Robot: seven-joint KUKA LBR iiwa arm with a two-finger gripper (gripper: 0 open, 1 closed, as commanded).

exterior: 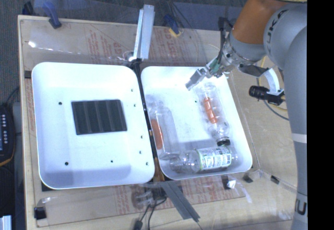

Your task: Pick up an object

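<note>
The left bin (52, 119) carries a dark ribbed rectangular panel (99, 117) near its middle. The right bin (180, 85) holds three clear plastic bottles: one along the left wall (158, 127) with an orange insert, one by the right wall (213, 111) with an orange insert, and a labelled one (206, 160) lying along the front edge. The gripper (201, 76) hangs over the bin's back right corner, above the top of the right-wall bottle; whether it is parted or clenched cannot be told, and nothing visibly sits in it.
</note>
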